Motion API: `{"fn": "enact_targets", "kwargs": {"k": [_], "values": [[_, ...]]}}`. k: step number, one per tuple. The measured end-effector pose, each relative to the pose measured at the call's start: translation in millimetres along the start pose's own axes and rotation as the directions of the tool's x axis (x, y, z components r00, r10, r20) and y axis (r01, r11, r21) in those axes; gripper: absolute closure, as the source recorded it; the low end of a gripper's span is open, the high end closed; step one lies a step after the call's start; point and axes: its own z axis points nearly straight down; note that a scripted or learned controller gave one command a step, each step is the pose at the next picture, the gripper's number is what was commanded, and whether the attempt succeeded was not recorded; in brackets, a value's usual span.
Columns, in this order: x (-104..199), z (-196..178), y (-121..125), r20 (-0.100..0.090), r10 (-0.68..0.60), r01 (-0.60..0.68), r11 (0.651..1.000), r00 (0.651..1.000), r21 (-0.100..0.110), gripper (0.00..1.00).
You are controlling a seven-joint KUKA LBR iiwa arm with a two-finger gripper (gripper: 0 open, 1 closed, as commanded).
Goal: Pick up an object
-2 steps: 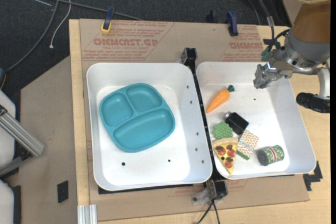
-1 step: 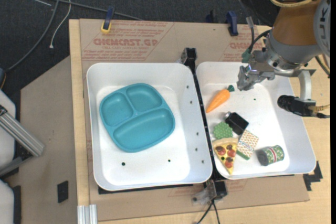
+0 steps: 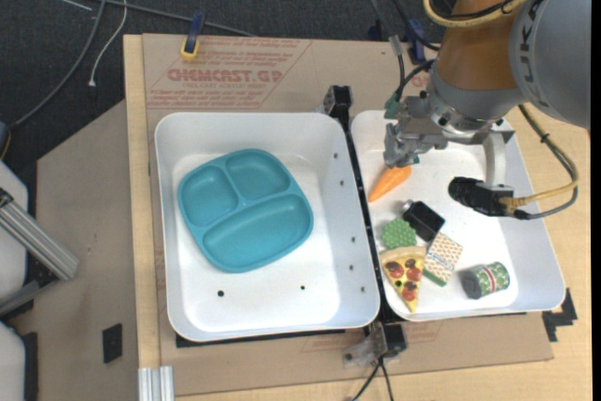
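A cardboard-topped bench holds two white bins. Over the right bin [image 3: 526,291], the gripper [image 3: 406,155] hangs right above a toy carrot [image 3: 389,182], seemingly lined up to grab it; I cannot tell whether it grips. Other small toys lie nearby; a blue divided plate [image 3: 246,208] fills the left bin [image 3: 178,286].

My arm [image 3: 554,42] grey and rounded, glossy orange band [image 3: 488,14] above my wrist, yellow-and-black cable looping over it, dull metal gripper [image 3: 406,155].
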Motion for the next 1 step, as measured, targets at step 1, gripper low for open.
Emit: {"fn": "enact_targets", "kwargs": {"k": [1], "values": [[56.0,-7.1,-9.7,0.0,0.0,0.0,1.0,1.0,-0.001,1.0]]}}
